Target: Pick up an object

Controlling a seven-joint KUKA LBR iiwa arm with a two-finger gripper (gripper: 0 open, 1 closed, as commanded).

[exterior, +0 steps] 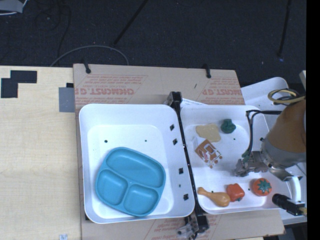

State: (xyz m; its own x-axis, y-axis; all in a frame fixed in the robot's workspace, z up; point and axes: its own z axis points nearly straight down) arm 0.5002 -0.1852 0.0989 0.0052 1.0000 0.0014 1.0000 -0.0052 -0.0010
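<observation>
Right bin [220, 115] holds tool [246, 167] low beside tomato [261, 186].

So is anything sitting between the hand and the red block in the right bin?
Nothing visible. The hand sits low in the right bin, with bare white floor between it and the red block just below it.

Arm [289, 134] enters frame at approx 3 o'clock, orange band uppermost, grey wrist below it. Gripper [246, 166] extends toward 9 o'clock from wrist, low over bench; finger state indiscernible.
</observation>
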